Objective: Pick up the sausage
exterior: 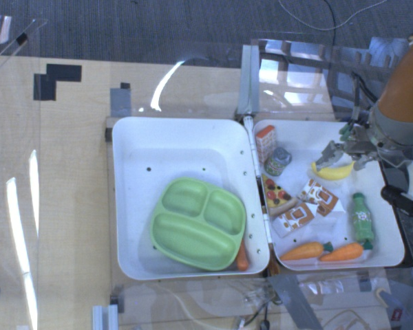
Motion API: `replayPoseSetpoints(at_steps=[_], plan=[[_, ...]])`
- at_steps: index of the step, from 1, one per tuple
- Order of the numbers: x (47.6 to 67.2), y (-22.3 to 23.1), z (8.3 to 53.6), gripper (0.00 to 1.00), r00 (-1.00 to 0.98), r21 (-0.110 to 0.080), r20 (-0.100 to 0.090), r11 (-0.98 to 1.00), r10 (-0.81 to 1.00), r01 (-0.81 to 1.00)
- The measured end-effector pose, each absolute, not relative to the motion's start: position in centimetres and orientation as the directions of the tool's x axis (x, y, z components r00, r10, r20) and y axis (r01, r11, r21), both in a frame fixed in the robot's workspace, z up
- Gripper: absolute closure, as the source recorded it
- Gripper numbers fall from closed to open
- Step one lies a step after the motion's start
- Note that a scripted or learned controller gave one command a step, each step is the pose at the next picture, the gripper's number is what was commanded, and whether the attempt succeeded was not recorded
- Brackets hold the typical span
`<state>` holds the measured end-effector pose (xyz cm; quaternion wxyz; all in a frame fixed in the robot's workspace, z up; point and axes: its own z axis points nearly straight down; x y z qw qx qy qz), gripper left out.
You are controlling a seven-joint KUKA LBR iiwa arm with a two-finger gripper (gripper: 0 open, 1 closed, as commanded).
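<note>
- The sausage (pixel 242 257), as I judged it, was the reddish-brown piece in the left bin (pixel 131 184). It lay in the near right corner, wedged between the green divided plate (pixel 199 222) and the bin wall.
- My gripper (pixel 341 155) hung over the right bin (pixel 392 253), just above the banana (pixel 335 172) and well apart from the sausage. The step in hand was therefore the reach across the divider between the bins.
- To do it well, I would have needed to rise clear of the clutter below me: the juice carton (pixel 265 143), the can (pixel 279 162), the pizza slice (pixel 278 196) and the two carrots (pixel 323 251). Then I would cross left and come down steeply into that corner.
- The gap looked tight. I judged that lining the gripper along the wall, one side toward the plate rim, would suit it best; a skewed descent risked landing on the plate or the bin edge.
- Most of the sausage was hidden by the plate, so a low, careful closing seemed wise.
- Whether my gripper was spread or pressed together, I could not tell; the view was too cluttered there. I saw nothing clearly held in it, and could not tell if it touched the banana.
</note>
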<state>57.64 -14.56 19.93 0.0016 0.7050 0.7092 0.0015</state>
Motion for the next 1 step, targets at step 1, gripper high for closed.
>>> replayPoseSetpoints(at_steps=[1], plan=[[55.6,-13.02,9.58,0.0,0.027,0.007,0.0,-0.027,1.0,1.0]])
